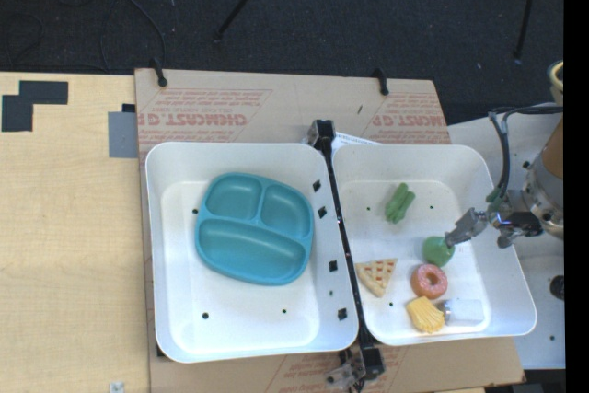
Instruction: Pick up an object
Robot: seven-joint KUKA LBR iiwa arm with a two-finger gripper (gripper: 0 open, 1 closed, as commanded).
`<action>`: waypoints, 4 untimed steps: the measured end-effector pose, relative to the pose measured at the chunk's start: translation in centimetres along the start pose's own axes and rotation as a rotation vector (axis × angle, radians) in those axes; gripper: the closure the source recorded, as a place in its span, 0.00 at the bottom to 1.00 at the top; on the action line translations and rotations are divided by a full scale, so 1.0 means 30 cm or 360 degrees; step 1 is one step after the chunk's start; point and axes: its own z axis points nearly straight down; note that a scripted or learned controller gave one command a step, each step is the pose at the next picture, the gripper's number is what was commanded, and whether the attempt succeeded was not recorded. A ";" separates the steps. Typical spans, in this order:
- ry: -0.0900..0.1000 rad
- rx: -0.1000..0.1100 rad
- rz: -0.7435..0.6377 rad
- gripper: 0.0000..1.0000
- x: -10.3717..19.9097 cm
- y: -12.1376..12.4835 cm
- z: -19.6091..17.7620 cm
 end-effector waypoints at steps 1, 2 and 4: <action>-0.0004 -0.0017 -0.0004 0.00 0.001 0.008 -0.018; -0.0001 -0.0009 -0.0004 0.00 -0.001 -0.014 0.189; 0.0009 -0.0031 -0.0007 0.00 -0.015 0.003 0.456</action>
